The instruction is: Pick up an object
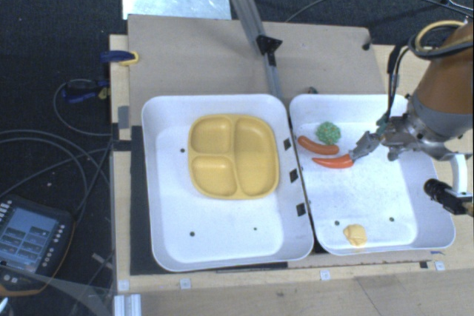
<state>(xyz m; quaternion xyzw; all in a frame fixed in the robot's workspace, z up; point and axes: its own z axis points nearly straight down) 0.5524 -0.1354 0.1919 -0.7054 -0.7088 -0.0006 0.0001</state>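
The right bin holds a green broccoli floret, an orange-red sausage, a red chili pepper and a small yellow piece near the front wall. My gripper reaches in from the right, low over the bin. Its tip sits at the right end of the chili pepper, just right of the broccoli. I see nothing lifted off the bin floor.
A yellow divided plate lies in the left bin. A grey pole slants down to the bins' shared back edge. Cables and a teach pendant lie left of the bench. Open bin floor stretches between the chili and the yellow piece.
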